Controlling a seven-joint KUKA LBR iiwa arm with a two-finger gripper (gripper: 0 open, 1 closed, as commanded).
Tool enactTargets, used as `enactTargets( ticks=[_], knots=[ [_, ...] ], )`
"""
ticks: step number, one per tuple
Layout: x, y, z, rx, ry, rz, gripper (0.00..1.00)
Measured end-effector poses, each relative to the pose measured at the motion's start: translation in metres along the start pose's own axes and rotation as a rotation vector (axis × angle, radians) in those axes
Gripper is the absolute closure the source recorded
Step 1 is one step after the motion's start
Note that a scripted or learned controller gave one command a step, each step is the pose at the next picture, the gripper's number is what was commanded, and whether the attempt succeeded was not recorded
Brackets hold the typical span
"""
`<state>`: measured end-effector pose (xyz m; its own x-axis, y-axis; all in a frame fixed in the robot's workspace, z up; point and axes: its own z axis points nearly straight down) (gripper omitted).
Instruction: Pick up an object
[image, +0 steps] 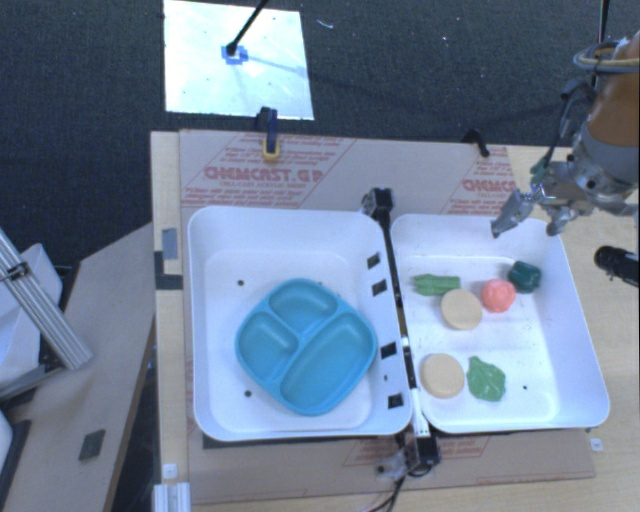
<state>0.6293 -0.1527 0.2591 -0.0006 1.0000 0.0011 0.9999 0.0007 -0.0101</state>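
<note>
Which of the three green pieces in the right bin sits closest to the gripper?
The small dark green block at the bin's far right, beside the red ball, just below the gripper.

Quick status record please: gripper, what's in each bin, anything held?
gripper: open, above the right bin's far edge, nothing between its fingers
left bin: blue plate
right bin: green strip, dark green piece, pink ball, two tan discs, green leaf
held: nothing
</note>
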Motion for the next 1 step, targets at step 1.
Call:
enactTargets(
  ticks=[1],
  knots=[
    [0.0004,0.0019,-0.0079,-0.012,-0.002,-0.002,0.0]
  ],
)
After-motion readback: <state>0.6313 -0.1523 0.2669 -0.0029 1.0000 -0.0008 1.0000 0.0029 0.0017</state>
